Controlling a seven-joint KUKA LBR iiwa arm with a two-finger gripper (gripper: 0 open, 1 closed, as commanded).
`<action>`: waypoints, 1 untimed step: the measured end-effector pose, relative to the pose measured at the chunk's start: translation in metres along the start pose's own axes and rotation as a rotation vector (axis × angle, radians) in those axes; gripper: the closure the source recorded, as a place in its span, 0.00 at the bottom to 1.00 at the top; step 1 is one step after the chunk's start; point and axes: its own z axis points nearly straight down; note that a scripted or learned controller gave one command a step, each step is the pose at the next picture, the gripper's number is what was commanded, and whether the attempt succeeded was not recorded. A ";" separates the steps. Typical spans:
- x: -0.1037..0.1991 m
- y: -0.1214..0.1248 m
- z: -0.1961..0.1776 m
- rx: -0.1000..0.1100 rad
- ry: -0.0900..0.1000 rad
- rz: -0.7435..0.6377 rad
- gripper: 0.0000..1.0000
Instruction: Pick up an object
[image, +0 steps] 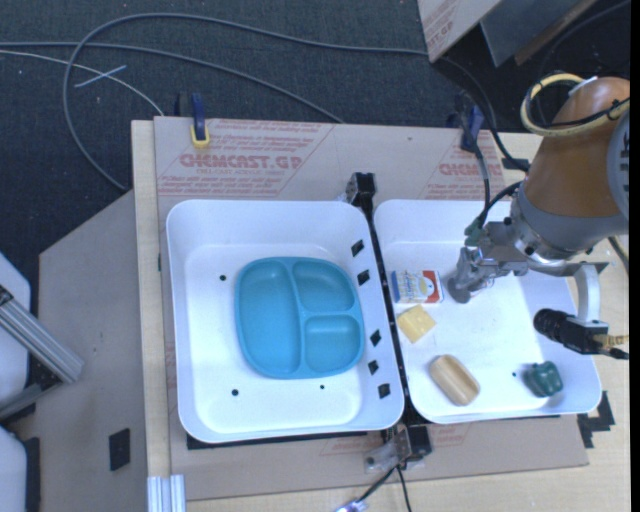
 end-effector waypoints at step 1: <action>0.050 0.009 0.009 0.001 0.000 0.000 1.00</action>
